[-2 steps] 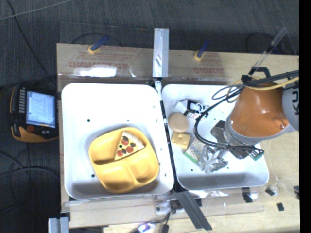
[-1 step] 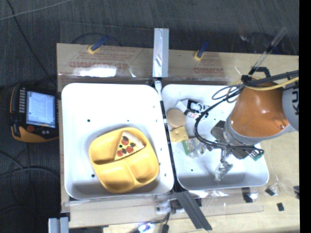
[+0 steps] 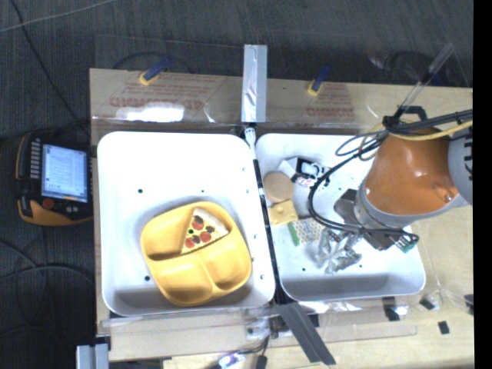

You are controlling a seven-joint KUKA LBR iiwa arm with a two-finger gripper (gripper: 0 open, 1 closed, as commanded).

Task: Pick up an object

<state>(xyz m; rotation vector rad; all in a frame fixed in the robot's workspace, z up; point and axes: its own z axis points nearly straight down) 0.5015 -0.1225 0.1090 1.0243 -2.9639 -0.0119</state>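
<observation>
My gripper (image 3: 337, 254) hangs low over the middle of the right bin (image 3: 377, 284), under the orange band (image 3: 407, 177) of the arm. Just to its left lies a small speckled packet with a green edge (image 3: 305, 230). Further left sit a pale yellow wedge (image 3: 281, 211) and a tan round piece (image 3: 277, 184). A white and black item (image 3: 304, 168) lies at the bin's back. I see nothing clearly lifted by the gripper, and the arm hides part of the bin behind it.
The left bin (image 3: 123, 198) holds a yellow divided plate (image 3: 196, 271) with a toy pizza slice (image 3: 204, 228) in it. Black cables (image 3: 338, 160) loop from the arm over the right bin. A handheld screen (image 3: 60, 177) lies off the bench's left side.
</observation>
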